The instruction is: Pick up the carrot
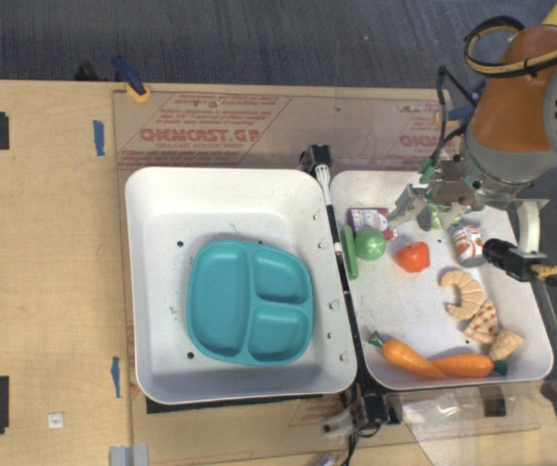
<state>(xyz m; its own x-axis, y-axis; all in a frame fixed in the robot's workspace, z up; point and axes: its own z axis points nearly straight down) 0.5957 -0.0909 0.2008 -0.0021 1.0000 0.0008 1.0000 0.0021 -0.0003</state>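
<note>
The carrot [416, 357] is orange with a small green top. It lies flat along the front wall of the right bin [533, 311], its top pointing left. My gripper [416, 208] hangs over the far part of that bin, well behind the carrot and apart from it. Its fingers look open, with nothing between them. A red tomato [413, 257] sits just in front of the gripper.
The right bin also holds a reddish-orange piece [467, 365] touching the carrot's tip, a croissant [464, 292], a waffle-like snack [483, 321], a small can [467, 244], a green fruit [369, 246] and a pink packet [367, 219]. A teal divided plate [251, 301] lies in the left bin [152, 260].
</note>
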